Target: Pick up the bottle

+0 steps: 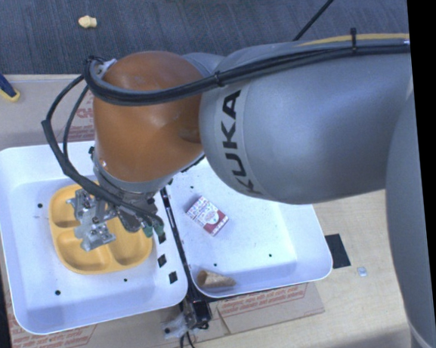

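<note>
My gripper [96, 224] hangs low in the left bin [24, 300], right over a yellow divided tray [126, 255] that lies on the bin floor. The metal parts of the gripper cover the middle of that tray. The orange band of the arm [144, 115] and the grey link [311, 116] hide the back of both bins. I cannot make out any object held in the gripper.
In the right bin [309, 264] a small red and white packet [207, 215] lies near the centre, and a brown item [214, 281] rests at the front edge. A blue and yellow clamp [1, 82] sits on the cardboard at the back left.
</note>
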Controlling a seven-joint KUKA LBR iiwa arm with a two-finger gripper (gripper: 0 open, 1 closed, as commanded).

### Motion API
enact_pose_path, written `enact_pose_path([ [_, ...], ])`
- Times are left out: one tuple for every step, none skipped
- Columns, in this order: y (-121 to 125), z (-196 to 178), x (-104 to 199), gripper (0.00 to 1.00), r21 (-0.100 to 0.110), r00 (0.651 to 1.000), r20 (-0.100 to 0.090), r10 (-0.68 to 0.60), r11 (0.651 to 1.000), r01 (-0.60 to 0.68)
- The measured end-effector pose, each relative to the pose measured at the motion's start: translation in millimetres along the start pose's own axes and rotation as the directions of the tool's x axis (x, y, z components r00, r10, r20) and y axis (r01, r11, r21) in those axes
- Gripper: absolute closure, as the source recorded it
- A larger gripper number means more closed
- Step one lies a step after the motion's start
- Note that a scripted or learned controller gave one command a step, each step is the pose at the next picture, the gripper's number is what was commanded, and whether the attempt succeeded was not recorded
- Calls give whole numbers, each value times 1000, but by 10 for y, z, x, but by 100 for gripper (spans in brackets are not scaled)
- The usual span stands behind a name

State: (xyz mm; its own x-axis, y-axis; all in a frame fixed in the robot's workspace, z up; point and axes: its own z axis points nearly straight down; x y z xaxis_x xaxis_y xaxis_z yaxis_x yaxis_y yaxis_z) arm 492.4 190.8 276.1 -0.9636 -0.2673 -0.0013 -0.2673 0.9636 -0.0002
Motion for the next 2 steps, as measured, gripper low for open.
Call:
enact_pose_path([
  [-575, 355, 229, 100, 1, 999, -3, -34, 999, 34],
  [-297, 603, 131, 100, -1, 871, -4, -491, 871, 491],
])
